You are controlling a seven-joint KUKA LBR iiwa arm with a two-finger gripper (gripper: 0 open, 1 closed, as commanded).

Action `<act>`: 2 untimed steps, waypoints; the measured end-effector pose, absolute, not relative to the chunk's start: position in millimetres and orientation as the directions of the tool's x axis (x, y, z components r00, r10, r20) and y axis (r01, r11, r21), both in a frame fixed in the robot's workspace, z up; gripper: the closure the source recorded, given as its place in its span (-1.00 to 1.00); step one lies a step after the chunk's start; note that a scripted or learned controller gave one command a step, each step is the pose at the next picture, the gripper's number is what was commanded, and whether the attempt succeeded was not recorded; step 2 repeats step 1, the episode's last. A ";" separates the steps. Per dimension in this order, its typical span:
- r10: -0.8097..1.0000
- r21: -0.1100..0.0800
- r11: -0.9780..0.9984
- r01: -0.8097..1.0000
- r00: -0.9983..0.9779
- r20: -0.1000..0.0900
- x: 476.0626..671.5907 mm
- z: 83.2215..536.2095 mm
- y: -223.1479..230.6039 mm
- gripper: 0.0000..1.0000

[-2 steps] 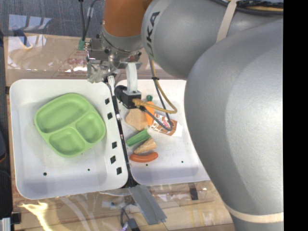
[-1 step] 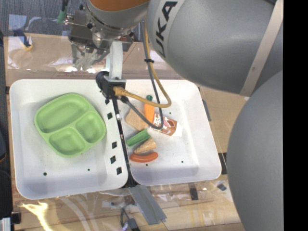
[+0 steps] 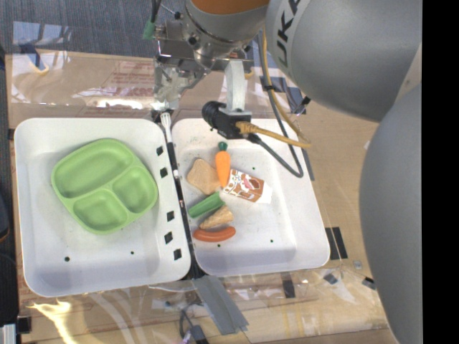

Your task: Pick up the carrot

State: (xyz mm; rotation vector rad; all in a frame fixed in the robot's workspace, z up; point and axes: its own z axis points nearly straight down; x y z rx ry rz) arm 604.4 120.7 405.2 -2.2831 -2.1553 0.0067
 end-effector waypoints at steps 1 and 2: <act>0.993 -0.011 -0.120 0.993 0.120 -0.005 643.6 333.9 87.3 1.00; 0.993 -0.011 -0.120 0.993 0.120 -0.005 643.6 333.9 87.3 1.00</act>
